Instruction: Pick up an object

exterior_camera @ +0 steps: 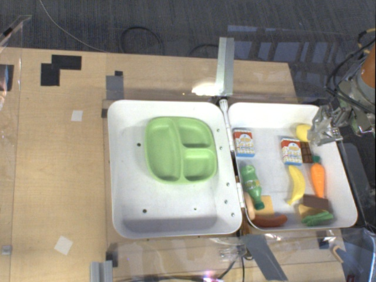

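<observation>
Yellow object [302,132] lies just beside the tool [325,130] at the right bin's [267,111] far edge; grip state unclear.

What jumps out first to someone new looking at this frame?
The green divided plate sits alone in the left bin. The right bin is crowded with toy food: a banana, a carrot, a green bottle and two small cartons. The gripper hangs over that bin's far right corner.
</observation>
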`<state>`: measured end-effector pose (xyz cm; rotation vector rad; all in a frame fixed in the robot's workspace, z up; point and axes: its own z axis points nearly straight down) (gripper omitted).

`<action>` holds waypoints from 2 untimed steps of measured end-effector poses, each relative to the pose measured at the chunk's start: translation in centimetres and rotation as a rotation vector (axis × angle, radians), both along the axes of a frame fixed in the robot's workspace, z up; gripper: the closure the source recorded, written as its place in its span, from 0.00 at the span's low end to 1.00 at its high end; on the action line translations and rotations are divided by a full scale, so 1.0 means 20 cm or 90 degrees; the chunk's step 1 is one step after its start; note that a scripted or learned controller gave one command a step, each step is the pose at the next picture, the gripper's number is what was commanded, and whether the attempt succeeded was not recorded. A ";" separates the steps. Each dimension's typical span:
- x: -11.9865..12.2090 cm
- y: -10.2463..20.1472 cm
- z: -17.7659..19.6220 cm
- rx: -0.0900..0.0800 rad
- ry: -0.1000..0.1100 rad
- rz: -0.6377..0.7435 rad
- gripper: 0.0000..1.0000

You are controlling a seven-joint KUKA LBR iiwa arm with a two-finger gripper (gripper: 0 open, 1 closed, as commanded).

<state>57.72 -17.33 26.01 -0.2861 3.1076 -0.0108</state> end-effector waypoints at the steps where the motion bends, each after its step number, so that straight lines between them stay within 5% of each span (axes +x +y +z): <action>1: -0.01 0.01 -0.03 0.002 0.007 0.000 0.00; 2: -0.11 0.01 -0.82 0.005 0.013 0.033 0.00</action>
